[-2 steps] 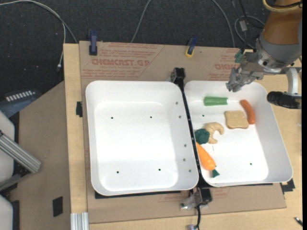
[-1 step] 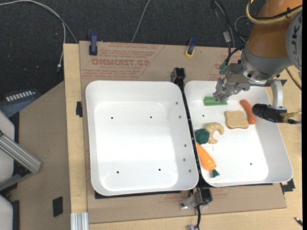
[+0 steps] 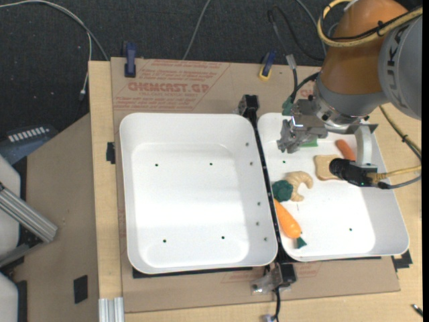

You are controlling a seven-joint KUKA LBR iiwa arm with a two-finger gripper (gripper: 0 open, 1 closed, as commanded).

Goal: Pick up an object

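Over the right bin [image 3: 375, 240], toward its twelve o'clock end, the grey arm [image 3: 365, 45] hangs with its jaws [image 3: 293, 139] pointing down near the bin's inner wall; whether they are apart or closed, or grip anything, I cannot tell. Below them, at about six o'clock, a tan curved piece [image 3: 301, 180] touches a dark green lump [image 3: 282, 190], and an orange carrot [image 3: 289, 221] lies further on toward six o'clock against the bin's nine o'clock wall. Off at three o'clock from the jaws sit a tan slice [image 3: 324, 167] and a small orange piece [image 3: 345, 147], while the left bin [image 3: 194, 193] lies beside it on the surface [image 3: 107, 180].
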